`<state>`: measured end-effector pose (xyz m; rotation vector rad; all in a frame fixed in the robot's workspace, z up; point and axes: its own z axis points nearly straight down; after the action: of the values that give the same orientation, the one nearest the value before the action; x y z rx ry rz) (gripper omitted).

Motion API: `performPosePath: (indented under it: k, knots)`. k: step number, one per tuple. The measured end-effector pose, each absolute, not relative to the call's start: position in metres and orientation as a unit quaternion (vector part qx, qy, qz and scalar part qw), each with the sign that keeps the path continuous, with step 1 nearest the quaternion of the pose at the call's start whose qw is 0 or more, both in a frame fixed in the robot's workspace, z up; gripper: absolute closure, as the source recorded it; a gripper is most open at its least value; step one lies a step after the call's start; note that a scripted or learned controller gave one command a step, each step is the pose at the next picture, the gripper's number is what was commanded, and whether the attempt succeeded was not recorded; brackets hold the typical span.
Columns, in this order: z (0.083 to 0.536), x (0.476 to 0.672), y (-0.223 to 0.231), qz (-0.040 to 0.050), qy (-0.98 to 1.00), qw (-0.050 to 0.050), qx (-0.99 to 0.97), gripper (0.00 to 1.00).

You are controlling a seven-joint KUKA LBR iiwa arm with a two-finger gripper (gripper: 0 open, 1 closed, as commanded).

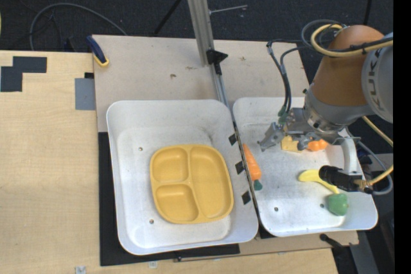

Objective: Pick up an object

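The arm [350,77] hangs over the right bin [282,215], its gripper [302,131] low near the bin's far edge; I cannot tell its state. This looks like the approach step, nothing held. A yellow-orange piece [302,145] lies just beneath the gripper, the carrot [252,163] off to its left, the banana [316,177] and green ball [336,203] nearer the camera. Next, it must settle over one piece.

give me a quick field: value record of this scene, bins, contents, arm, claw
left bin: holds a yellow divided plate
right bin: carrot near its left wall, banana, green round item, small yellow and orange pieces
arm: reaches in from the right over the right bin
claw: low over the right bin's upper part, near the small pieces
grasp: cannot tell
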<state>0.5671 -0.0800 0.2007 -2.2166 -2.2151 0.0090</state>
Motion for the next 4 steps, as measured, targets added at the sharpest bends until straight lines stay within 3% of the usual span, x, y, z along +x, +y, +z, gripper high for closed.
performPosePath:
  k: [1,2,3,4]
  knots:
    - [0.139,0.565,-0.087,0.0031,-0.707,0.004,-0.707,0.00]
    - [0.110,0.571,-0.088,-0.0068,-0.707,-0.008,-0.708,0.00]
    - [0.118,0.571,-0.089,-0.0061,-0.704,-0.007,-0.710,1.00]
    - [0.167,0.579,-0.096,0.0000,-0.707,0.000,-0.707,1.00]
